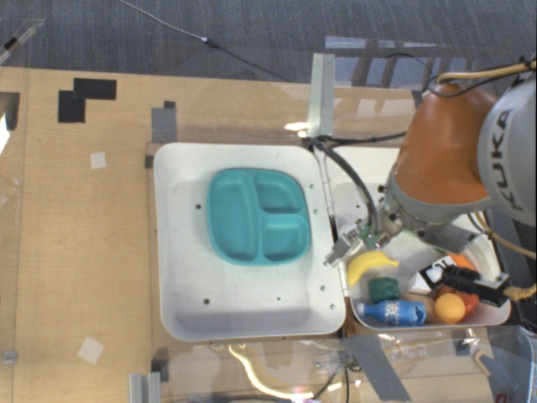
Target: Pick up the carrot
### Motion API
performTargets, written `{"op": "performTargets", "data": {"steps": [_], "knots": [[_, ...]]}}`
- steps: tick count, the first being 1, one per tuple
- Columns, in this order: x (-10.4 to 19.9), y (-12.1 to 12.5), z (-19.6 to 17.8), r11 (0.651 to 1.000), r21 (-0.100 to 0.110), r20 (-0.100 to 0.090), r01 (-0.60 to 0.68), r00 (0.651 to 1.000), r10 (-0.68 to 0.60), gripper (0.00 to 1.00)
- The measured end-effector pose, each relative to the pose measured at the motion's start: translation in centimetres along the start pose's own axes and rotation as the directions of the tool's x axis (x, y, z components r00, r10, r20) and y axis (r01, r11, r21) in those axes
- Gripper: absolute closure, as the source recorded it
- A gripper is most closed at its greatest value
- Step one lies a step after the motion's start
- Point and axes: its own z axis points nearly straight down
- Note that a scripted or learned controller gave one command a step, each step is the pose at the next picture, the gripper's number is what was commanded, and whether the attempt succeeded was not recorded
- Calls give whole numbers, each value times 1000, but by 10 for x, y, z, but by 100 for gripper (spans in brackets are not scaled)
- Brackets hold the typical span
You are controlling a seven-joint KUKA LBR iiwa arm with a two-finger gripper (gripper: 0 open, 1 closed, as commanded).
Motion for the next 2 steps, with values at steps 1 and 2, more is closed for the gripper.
{"op": "performTargets", "data": {"steps": [1,2], "knots": [[-94,-18,-7,998,-5,9,56,998,-56,0],[-39,-25,-47,945,-9,2,-326,945,326,0]]}}
